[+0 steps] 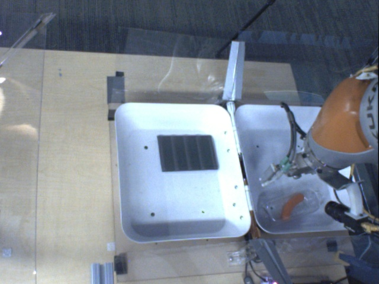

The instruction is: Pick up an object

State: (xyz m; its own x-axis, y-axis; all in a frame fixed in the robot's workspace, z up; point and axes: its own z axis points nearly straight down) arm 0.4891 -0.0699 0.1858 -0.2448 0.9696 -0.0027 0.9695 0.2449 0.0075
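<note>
A pale wooden counter (59,176) is lying under the camera against dark carpet, carrying two shallow white bins side by side. The left bin (177,218) is showing a dark ribbed rectangular panel (187,152) on its floor, near the middle. In the right bin (260,141) a small orange-red sausage-shaped object (292,205) is resting near the front wall, seemingly within a clear glassy item too faint to name. The pincer (283,171) is hovering above and slightly left of that object, near it but apart. Whether it is spread or pressed together I cannot tell. The object's long axis is running on a slant, from lower left up to upper right. The grey arm with its orange band (343,120) is reaching in from the right.
</note>
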